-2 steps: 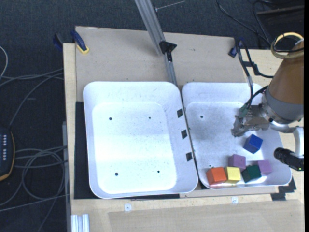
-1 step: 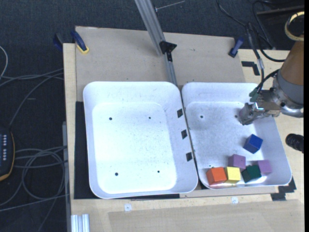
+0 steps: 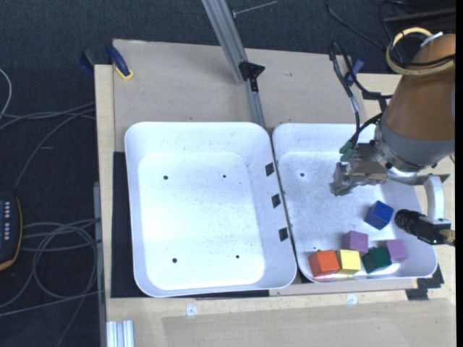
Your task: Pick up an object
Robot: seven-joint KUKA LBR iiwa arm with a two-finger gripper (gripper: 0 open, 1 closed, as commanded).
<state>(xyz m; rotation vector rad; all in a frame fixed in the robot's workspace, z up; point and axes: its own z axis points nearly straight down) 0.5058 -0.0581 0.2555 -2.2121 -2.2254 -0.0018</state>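
Several small blocks lie in the right bin (image 3: 311, 147), near its front edge: an orange block (image 3: 325, 262), a yellow block (image 3: 349, 260), a green block (image 3: 376, 258), two purple blocks (image 3: 356, 240) (image 3: 396, 249) and a blue block (image 3: 378, 214) a little farther back. My gripper (image 3: 343, 186) hangs over the middle of the right bin, to the left of and behind the blue block. Nothing shows between its tips, and the white floor under it is bare.
The left bin (image 3: 195, 208) sits beside the right one, with a raised divider and black clips between them. A slanted metal bar (image 3: 228, 38) crosses the back of the bench. Cables lie on the dark floor to the left.
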